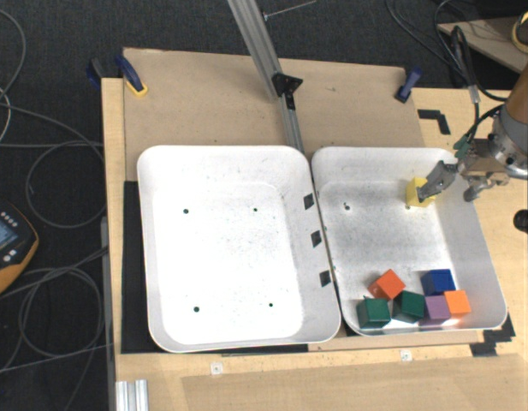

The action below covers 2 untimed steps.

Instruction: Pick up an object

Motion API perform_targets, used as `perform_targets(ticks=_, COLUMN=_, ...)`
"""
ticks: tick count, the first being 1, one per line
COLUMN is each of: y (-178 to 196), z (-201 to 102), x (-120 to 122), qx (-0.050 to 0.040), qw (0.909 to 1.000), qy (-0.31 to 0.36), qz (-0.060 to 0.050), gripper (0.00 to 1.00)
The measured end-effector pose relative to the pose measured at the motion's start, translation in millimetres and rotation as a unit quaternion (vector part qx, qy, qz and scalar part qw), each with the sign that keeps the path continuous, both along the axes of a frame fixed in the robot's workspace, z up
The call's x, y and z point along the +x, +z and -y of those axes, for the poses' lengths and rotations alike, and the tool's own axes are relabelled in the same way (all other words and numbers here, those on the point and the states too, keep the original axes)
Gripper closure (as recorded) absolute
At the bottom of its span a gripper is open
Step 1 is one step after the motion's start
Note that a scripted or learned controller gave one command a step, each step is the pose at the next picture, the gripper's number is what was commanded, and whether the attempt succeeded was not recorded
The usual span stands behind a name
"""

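The gripper (454, 181) hangs over the right bin (366, 229), near its far right rim, with its two fingers spread wide apart. A yellow block (416, 193) sits just beside the left finger (436, 179), at its tip; contact cannot be confirmed, and the block is not between the fingers, so nothing is held. The remaining blocks lie well apart from the gripper, bunched in the bin's near right corner: an orange block (388, 283), a blue block (437, 281), two green blocks (375, 312), a purple block (438, 307) and a second orange block (457, 301). The left bin (161, 229) holds no blocks. Risk assessment: if the fingers close from this pose, they probably meet on air, because the yellow block is outside the gap. A descent without re-centring may land the left finger on the block and push or tip it aside. The bin's sloped wall lies close to the right finger and may obstruct it.
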State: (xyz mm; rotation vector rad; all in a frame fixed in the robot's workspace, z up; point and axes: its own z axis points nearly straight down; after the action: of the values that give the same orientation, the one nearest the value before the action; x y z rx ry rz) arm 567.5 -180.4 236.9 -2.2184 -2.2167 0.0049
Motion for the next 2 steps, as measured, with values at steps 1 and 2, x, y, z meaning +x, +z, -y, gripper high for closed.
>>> perform_targets(ticks=1, y=-61, z=-5, x=4, qx=0.0006, qw=1.0000, qy=0.000, qz=-0.001, gripper=0.00)
perform_targets(ticks=2, y=-109, z=-10, x=-4, qx=0.0006, qw=1.0000, qy=0.000, qz=-0.001, gripper=0.00)
